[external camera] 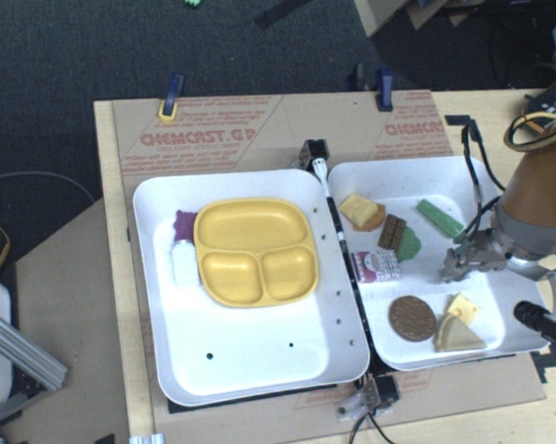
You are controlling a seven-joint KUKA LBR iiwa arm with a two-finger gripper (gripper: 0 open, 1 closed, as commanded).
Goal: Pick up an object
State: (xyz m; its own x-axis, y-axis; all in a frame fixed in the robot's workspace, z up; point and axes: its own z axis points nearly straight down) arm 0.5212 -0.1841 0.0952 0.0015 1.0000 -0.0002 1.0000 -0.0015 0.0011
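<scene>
My gripper [457, 264] hangs low over the right bin [388, 174], near its right side. Below it lie a pale yellow wedge [460, 307] and a tan wedge [457, 337]. A brown round cookie [413, 318] sits at the bin's front. Farther back are a green bar [439, 218], a green round piece [408, 246], a brown block [391, 232] and a tan bread-like piece [361, 211]. A pink and white packet [375, 266] lies by the left wall. Nothing shows between the fingers.
The left bin [258, 358] holds a yellow divided plate [256, 250], a white bottle [184, 263] and a purple item [184, 222] at the plate's left. The arm's orange band [541, 186] rises at the right edge. Clamps [169, 99] grip the board's back edge.
</scene>
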